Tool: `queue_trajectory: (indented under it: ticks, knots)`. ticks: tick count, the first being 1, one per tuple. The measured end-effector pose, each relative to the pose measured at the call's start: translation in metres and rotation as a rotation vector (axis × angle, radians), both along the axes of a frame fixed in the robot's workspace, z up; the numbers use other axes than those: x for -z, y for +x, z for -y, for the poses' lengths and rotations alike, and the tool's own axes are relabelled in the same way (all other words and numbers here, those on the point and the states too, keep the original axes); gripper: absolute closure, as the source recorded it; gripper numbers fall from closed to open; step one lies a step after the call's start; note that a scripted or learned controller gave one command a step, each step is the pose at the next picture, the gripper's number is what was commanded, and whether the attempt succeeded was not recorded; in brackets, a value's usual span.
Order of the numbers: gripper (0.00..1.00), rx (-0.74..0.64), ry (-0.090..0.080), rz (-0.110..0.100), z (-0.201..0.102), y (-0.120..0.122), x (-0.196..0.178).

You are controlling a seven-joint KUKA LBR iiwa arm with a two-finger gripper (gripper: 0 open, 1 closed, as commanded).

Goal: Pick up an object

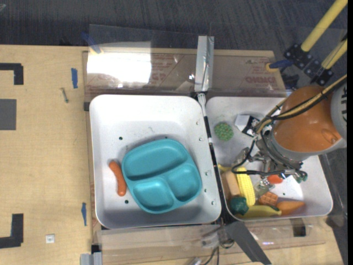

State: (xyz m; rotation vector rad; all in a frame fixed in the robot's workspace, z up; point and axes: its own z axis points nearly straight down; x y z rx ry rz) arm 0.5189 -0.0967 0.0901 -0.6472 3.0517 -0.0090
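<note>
Success in this step depends on choosing one item and coming down square over it, because the toy food is crowded into the 6 o'clock end of the right bin [317, 173]. The gripper [266, 181] hangs low over that end, just at 3 o'clock of the corn cob [245, 186], with the orange band [306, 123] of the arm above it hiding much of the mechanism; whether the gripper is released or clenched cannot be told, and nothing can be seen held in it. The corn cob is the nearest candidate. It lies lengthwise, roughly along the 12-to-6 line, so a grasp across its narrow width looks the soundest. Its neighbours press close: a dark green piece [239, 205] at its 7 o'clock, a banana [263, 211] at its 5 o'clock, and a carrot [290, 206] further round toward 4 o'clock. A descent that drifts is likely to nudge these or pinch two at once. The green ball [223, 130], alone at the bin's 10 o'clock, would be an easier, uncluttered target but probably rolls. The left bin [105, 115] holds a teal plate [160, 174] and a sausage [117, 178] at the plate's 9 o'clock, both well apart from the gripper.
</note>
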Motion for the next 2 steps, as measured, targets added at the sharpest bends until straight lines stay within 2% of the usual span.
queue_trajectory:
  ticks: [1,2]
  knots:
    - [0.00,-0.072,0.001,-0.013,-0.002,0.097,-0.102]
    - [0.00,-0.231,-0.001,-0.013,0.010,0.072,-0.012]
